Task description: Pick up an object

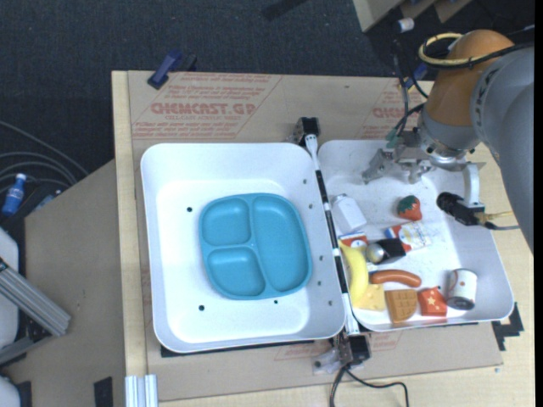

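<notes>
1. The jaws point(397, 164) hang low over the far end of the right bin point(488, 253), under the grey wrist and its orange band; whether they are spread or closed I cannot tell, and nothing shows between them.
2. The nearest candidate is the strawberry point(410, 208), lying apart from the jaws, toward the camera and slightly to the view's right. It is small and round, with no long axis to match, so I judge a short shift toward the near side and a straight drop would reach it.
3. Further toward the near rim lie the white box point(347, 213), the banana point(357, 272) with its long axis running along the bin's dividing wall, the sausage point(395, 277) lying crosswise, a cracker point(400, 305) and a small can point(462, 287).
4. The left bin point(170, 185) holds a blue divided plate point(254, 244), well apart from the jaws.
5. Both bins sit on the counter point(212, 104).
</notes>
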You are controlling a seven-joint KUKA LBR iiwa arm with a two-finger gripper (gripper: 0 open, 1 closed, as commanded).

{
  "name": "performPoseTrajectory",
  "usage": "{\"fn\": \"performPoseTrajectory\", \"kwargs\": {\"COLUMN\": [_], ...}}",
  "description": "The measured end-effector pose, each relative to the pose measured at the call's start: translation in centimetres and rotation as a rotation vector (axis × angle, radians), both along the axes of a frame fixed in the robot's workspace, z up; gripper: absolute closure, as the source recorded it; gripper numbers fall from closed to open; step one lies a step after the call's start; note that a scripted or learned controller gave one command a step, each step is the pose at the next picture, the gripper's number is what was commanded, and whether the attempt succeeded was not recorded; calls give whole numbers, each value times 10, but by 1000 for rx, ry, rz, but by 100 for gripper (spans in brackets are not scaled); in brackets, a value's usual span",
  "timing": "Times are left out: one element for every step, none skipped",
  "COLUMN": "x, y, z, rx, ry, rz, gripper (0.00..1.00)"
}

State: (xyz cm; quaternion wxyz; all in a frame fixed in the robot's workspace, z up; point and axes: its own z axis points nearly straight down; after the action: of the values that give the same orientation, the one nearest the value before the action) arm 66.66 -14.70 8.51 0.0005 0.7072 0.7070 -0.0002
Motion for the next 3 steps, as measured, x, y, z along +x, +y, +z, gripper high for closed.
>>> {"fn": "performPoseTrajectory", "kwargs": {"x": [0,0,0], "y": [-5,4,3], "z": [0,0,0], "rx": [0,1,0], "ry": [-1,1,1], "rz": [0,1,1], "gripper": [0,0,0]}}
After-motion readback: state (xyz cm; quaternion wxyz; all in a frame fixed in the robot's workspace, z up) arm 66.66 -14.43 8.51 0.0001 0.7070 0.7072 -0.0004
